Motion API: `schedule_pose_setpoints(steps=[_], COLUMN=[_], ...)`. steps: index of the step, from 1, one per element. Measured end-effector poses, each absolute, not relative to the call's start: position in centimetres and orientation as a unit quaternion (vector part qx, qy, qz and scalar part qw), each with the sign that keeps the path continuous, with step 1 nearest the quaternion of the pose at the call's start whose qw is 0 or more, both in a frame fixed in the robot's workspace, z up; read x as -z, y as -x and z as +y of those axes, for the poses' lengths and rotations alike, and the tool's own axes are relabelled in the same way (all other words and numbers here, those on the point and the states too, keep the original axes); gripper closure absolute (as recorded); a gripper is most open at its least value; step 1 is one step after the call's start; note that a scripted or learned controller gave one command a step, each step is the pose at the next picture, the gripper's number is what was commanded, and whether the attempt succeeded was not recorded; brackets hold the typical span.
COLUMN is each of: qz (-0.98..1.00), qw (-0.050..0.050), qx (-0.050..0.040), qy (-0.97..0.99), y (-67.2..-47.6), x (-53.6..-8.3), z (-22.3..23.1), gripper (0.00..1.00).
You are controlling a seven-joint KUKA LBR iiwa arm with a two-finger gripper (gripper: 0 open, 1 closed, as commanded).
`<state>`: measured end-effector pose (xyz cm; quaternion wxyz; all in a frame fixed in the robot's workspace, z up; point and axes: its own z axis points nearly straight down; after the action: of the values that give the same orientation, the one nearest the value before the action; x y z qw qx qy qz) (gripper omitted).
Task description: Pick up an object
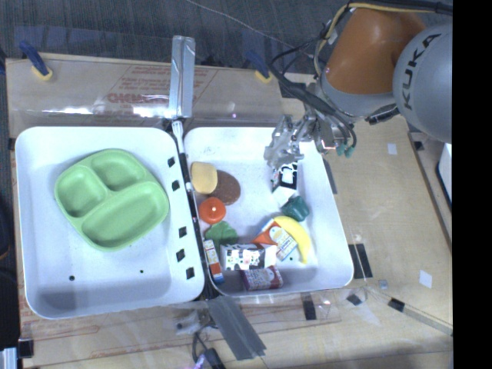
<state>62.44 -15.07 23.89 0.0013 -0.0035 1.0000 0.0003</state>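
Our metal gripper [283, 154] hung over the right white bin [327, 198]; we couldn't tell its grip. The black-and-white block [287, 177] lay just below.

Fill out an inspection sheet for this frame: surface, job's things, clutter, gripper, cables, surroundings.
Surface: bench with two shallow white bins, left bin and right bin, side by side.
Job's things: right bin holds a yellow round piece, brown disc, orange ball, banana, dark green piece and small boxes.
Clutter: green divided plate in the left bin.
Gripper: gripper over the right bin's far side; nothing seen held.
Cables: black cables looping at the wrist.
Surroundings: blue clamps at the bench's far edge.
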Motion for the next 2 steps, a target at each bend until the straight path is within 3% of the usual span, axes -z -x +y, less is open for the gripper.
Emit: schedule_pose_setpoints(steps=[1, 2], qz=[1.0, 0.999], qw=[0.002, -0.001], qx=[0.0004, 0.0004], qy=[-0.03, 0.042], y=[-65.5, -59.2], x=[-24.4, -18.4], z=[-13.5, -21.1], gripper=[1.0, 1.0])
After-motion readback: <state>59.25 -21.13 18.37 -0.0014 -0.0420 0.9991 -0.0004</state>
